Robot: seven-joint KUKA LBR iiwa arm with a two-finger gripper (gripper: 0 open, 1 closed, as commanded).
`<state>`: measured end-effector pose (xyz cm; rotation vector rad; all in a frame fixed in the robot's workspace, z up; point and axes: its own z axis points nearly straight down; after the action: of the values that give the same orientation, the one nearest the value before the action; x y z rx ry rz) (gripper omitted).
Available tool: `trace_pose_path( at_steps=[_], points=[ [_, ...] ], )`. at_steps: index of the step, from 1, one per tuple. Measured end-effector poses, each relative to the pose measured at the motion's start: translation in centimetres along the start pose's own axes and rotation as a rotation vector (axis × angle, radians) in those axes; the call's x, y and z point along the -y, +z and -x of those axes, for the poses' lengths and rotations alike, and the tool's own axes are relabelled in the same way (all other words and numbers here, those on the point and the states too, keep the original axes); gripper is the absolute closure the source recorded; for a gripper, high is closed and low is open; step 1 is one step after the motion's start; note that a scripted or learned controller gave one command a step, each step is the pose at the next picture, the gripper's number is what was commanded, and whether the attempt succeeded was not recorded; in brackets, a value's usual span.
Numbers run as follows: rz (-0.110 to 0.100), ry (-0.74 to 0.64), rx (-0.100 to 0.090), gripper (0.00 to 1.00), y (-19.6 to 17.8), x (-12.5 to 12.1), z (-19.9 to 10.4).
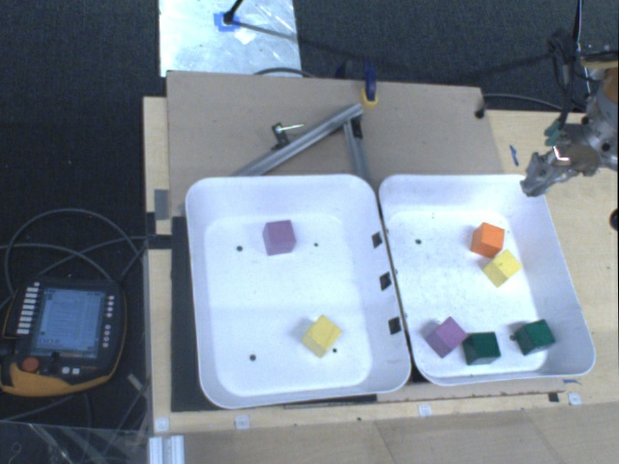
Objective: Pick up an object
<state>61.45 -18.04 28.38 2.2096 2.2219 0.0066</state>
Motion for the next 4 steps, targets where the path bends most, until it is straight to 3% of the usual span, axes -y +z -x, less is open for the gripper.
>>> trace_pose_path(
  at_steps=[2,4],
  points=[
    [-0.008,-0.006,-0.005,1.00,-0.2,0.2,-11.2],
    [-0.009,-0.005,-0.005,1.00,3.0,0.5,-21.4]
  ],
)
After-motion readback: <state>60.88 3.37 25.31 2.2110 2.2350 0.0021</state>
